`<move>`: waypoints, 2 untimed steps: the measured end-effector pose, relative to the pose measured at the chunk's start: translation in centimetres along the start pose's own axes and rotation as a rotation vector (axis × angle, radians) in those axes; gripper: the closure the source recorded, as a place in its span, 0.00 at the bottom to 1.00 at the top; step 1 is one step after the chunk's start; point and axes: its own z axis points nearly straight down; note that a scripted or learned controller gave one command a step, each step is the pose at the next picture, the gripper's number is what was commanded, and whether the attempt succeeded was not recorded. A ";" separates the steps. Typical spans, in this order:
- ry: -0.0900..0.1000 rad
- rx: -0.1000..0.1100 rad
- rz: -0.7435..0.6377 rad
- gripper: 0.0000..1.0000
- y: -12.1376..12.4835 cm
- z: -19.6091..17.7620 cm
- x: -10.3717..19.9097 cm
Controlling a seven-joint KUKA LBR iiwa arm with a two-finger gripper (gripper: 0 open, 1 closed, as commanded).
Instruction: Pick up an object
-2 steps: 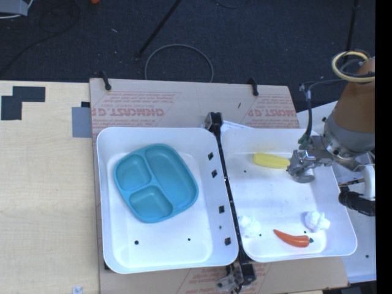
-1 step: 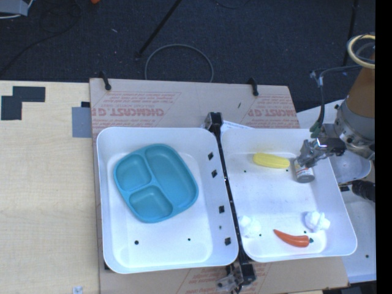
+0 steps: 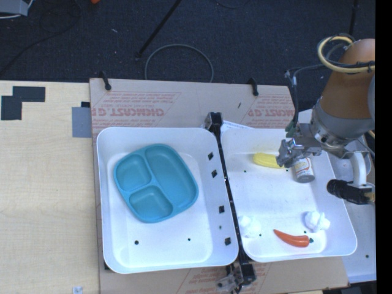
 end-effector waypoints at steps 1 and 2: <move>-0.001 -0.001 0.000 1.00 2.1 1.2 4.3; -0.001 -0.002 -0.001 1.00 4.0 1.6 8.5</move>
